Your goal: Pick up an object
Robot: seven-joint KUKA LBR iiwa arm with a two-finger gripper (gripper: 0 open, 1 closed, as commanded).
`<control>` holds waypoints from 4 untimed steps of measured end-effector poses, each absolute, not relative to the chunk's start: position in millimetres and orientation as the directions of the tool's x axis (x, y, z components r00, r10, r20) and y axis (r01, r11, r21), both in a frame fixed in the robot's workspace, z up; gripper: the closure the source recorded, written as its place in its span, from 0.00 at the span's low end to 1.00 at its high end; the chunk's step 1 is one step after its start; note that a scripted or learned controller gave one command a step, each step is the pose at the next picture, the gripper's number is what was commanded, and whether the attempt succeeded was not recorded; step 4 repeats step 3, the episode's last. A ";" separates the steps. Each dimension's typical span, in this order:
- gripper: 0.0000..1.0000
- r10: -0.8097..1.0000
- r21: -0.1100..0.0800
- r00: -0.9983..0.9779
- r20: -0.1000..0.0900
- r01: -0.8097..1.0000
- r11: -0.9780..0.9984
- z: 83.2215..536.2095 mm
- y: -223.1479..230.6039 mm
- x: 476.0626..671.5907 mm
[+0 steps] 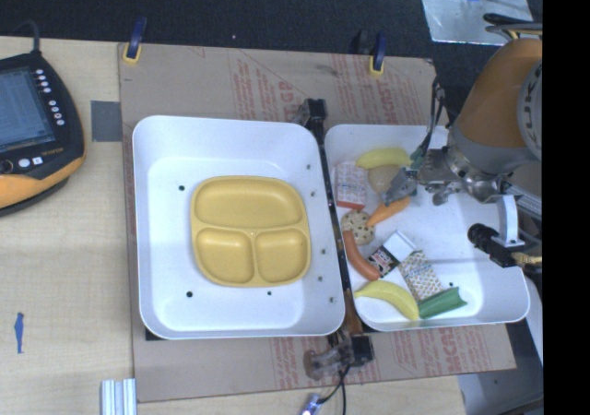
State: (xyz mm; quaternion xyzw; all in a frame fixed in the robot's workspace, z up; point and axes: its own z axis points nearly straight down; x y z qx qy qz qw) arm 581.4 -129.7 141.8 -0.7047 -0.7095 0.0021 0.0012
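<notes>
Gripper (403, 184) of grey arm w/ orange band (498, 100) sits low inside right shallow white bin (479, 312), near its far edge; can't tell how its tool end stands or whether it has hold of anything. Its tip is just beside orange carrot-shaped toy (389, 211), which lies slanted near bin's middle, and close to pale yellow banana-shaped toy (383, 158) at far-left corner. Along left wall: small white-and-red packet (350, 184), round speckled cookie-like piece (358, 225), orange sausage-shaped toy (358, 258). Near edge holds bright yellow banana (389, 299), green cucumber-like stick (442, 302) & patterned sachet (418, 273), all touching or nearly so. Left white bin (166, 293) carries yellow three-compartment plastic plate (250, 229) at its centre. Black-and-orange control pendant (32, 132) lies at bench's left edge.
</notes>
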 end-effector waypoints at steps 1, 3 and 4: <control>0.00 1.000 -0.001 -0.007 -0.003 1.000 0.007 94.9 -109.4 610.5; 1.00 1.000 -0.002 -0.004 0.001 1.000 0.004 192.5 -56.2 634.9; 1.00 1.000 -0.002 -0.004 0.001 1.000 0.004 192.5 -56.2 634.9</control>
